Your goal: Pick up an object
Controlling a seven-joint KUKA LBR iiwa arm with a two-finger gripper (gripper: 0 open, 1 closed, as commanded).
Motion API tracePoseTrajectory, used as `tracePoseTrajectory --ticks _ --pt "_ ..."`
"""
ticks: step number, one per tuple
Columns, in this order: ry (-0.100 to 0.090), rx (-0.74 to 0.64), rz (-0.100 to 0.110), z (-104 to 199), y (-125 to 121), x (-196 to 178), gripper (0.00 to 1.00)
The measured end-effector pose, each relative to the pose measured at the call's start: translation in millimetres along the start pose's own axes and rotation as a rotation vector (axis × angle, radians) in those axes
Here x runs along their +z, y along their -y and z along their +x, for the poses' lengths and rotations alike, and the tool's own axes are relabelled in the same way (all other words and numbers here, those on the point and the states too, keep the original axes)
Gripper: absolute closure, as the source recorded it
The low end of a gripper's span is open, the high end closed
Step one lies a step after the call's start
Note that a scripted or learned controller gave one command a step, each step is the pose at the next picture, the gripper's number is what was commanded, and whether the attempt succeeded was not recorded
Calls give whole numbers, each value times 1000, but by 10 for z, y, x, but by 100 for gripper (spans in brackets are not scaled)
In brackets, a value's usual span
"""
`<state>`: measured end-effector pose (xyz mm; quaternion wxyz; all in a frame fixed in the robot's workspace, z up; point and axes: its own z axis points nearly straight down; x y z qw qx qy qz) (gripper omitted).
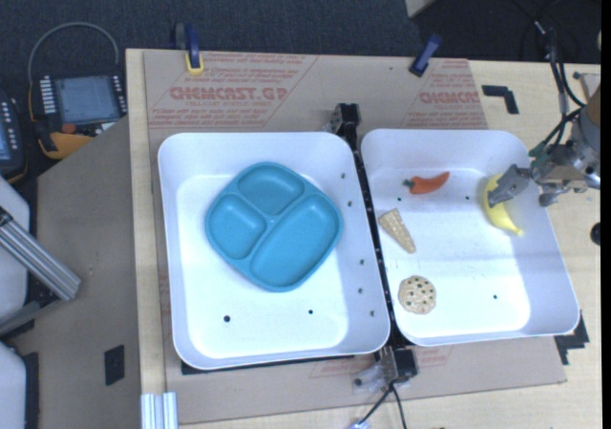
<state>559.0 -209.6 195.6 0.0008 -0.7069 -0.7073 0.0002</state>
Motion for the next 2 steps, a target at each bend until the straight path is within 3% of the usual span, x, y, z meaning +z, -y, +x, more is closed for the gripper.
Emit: tracePoseTrajectory --ticks 2 --pt "-2 2 5 -83 86 973 0"
